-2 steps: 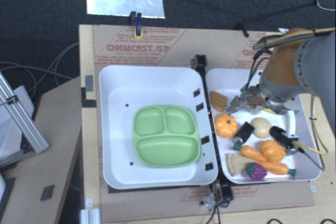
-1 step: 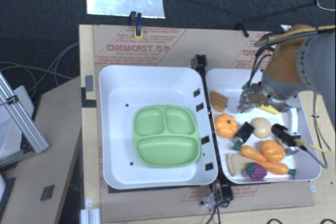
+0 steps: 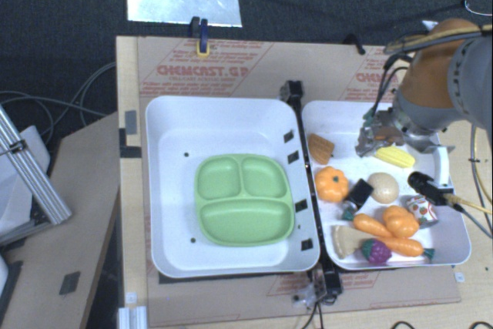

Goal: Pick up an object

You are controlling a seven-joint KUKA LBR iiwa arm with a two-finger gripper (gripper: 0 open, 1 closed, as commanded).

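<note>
White plastic forms both bins, and the near rim of the right bin (image 3: 400, 264) is where the toys crowd most: a purple grape bunch (image 3: 375, 251) touches a pale wedge (image 3: 347, 241) at the front edge, with a long carrot (image 3: 402, 246) lying just beside them along the same rim. Behind these sit a shorter orange piece (image 3: 370, 226) and a rounded orange fruit (image 3: 401, 220), and a small red and white item (image 3: 421, 209) lies near the right wall. Further in, a pumpkin (image 3: 332, 184) stands by the divider, a black block (image 3: 357, 193) just beside it, and a cream egg (image 3: 383, 186) touches that cluster. Beyond them a yellow corn cob (image 3: 395, 157) lies close under the gripper (image 3: 373, 141), which hangs low over the bin's middle back; whether it is wide or narrow cannot be told, and nothing is seen between its tips. A brown biscuit (image 3: 321, 146) lies well left of it, with bare floor around. The far part of this bin is open. The left bin (image 3: 173, 166) holds a green divided plate (image 3: 245, 199), with free white floor on every side of it.
</note>
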